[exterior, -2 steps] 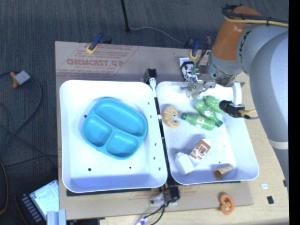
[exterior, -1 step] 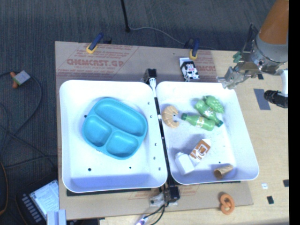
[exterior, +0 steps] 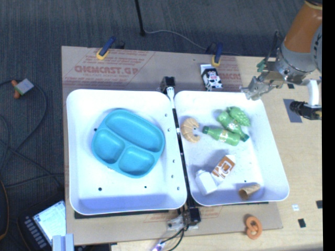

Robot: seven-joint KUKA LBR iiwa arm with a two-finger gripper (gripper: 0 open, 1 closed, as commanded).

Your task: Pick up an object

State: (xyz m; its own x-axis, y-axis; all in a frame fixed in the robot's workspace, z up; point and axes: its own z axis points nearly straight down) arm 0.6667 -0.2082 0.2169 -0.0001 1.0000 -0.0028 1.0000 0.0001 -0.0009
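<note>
Above the right bin's (exterior: 272,135) far corner, arm's claw (exterior: 255,90) angled down

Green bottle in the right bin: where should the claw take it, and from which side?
Grip the green bottle across its body near the label, coming straight down. It lies flat, long axis running roughly left-right, so the claw should close front-to-back. The green toy crowds its far side, so stay toward the neck.
</note>
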